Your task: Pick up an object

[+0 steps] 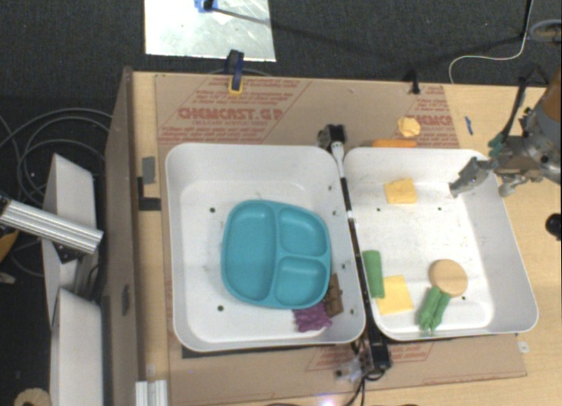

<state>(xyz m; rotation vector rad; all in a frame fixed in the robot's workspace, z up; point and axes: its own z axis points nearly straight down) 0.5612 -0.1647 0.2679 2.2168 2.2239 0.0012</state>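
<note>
Yellow cheese block (401, 192) lies left of your gripper (488, 177), well apart. Its jaws look open and hold nothing. Drop too far right and you'll hit the bin wall (514, 246).

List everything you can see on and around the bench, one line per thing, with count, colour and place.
bins: 2, white, side by side on the bench
divided plate: 1, teal, middle of the left bin
purple item: 1, purple, left bin's near edge, beside the plate
brown item: 1, brown, left bin, at the plate's right corner
yellow blocks: 2, yellow, right bin, one far, one near
green pieces: 2, green, right bin, one by the divider, one near the front
round disc: 1, tan, right bin, touching the front green piece
cardboard sheet: 1, brown, under the bins
tool: 1, grey, over the right bin's far right corner
</note>
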